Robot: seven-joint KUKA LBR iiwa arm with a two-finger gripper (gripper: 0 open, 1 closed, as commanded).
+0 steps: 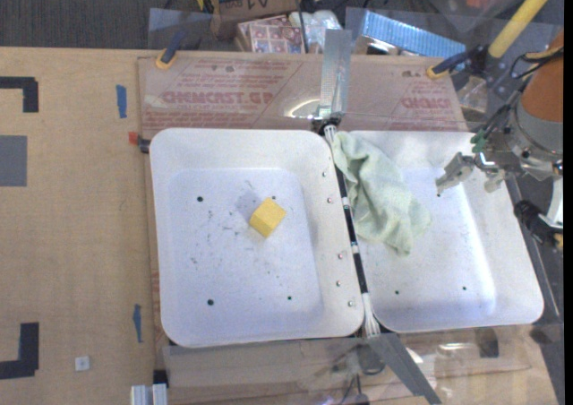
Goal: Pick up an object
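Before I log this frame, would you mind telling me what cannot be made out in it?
- Pincer, camera view: small and blurred over the right bin; whether it is open or shut cannot be told.
- Arm: cut off by the right edge.
- Right bin's left wall: partly covered by the pale green cloth draped over it.
- Specks around the yellow block in the left bin: too small to identify.

Yellow block in left bin (pale green cloth in right bin), tool above.

one fixed camera above the bench (slanted) overlooks both bins.
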